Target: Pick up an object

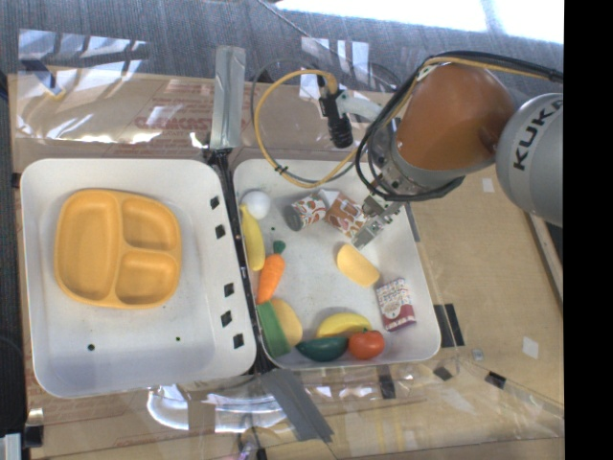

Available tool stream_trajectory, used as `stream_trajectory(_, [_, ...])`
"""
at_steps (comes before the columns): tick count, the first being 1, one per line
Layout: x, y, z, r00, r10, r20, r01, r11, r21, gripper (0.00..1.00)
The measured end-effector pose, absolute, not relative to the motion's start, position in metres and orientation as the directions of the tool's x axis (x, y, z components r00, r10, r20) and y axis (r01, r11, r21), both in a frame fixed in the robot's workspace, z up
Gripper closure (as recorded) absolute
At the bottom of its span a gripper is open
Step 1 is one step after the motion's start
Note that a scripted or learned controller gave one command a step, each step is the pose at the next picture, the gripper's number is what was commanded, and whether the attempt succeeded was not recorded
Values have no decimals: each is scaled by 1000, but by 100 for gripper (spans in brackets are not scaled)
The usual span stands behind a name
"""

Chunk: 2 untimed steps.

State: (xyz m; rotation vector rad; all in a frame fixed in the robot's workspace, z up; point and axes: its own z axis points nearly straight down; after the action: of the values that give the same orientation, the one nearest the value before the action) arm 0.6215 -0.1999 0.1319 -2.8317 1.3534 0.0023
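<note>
The KUKA arm (460,123), orange band uppermost, bends in from the right over the far right corner of the right bin (316,274). The left bin (196,209) holds a yellow divided plate (117,247). Within the right bin, a banana (253,240) lies along the left wall, long axis running near to far; a carrot (271,278) beside it tilts the same way, green top at the far end. A yellow wedge (357,265) sits at centre, a small red-and-white packet (395,304) toward the right wall, a tomato (366,344) at the near wall. The gripper (374,223) hangs just right of a brown patterned can (343,215) (lying on its side); whether its fingers are parted or clenched cannot be told.
</note>
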Motion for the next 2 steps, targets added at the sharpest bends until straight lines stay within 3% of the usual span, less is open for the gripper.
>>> stream_trajectory(1, [652, -195, 149, 920, -391, 5, -391, -920, -5, 100])
stream_trajectory(2, [556, -208, 142, 963, -270, 2, -270, -963, -4, 100])
